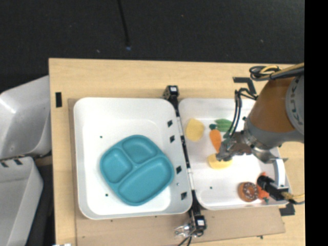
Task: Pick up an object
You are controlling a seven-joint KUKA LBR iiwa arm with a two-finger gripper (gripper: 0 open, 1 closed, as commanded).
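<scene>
no readable writing anywhere. the gripper (224, 152) sits low in the right bin (205, 191), touching a yellow toy piece (219, 162); its grip can't be made out. the orange carrot (216, 139) lies just beside, greens pointing up-right.

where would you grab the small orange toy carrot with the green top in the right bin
Grip the small orange toy carrot across its narrow orange body, near the middle, coming straight down from above. It lies flat on the right white bin floor, green top pointing away, so closing across its width probably holds better than along its length.
</scene>
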